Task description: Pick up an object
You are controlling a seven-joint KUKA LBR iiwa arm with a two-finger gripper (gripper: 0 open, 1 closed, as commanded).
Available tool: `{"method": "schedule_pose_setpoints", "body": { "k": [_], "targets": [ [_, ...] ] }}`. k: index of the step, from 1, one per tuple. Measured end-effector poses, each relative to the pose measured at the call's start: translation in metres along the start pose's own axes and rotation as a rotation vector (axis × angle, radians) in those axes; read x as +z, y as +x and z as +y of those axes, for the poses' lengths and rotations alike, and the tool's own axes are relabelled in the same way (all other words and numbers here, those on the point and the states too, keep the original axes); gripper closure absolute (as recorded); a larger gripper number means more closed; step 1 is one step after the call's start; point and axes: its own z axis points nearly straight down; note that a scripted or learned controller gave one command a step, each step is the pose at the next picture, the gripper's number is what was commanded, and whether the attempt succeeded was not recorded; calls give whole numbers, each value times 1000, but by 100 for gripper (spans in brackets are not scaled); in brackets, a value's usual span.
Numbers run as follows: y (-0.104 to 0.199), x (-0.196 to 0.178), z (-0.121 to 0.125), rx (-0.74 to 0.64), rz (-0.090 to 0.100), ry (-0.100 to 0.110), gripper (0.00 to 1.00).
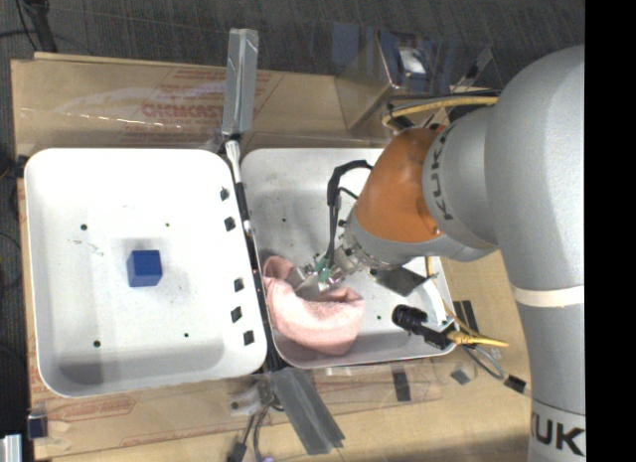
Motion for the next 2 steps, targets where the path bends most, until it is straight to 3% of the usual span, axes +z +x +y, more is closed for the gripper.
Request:
{"method": "schedule_pose_setpoints", "body": {
  "k": [1, 2],
  "targets": [
    [-28, -22, -26, 73, -3, -3, 0],
    [-7, 0, -31, 39, 0, -2, 0]
  ]
}}
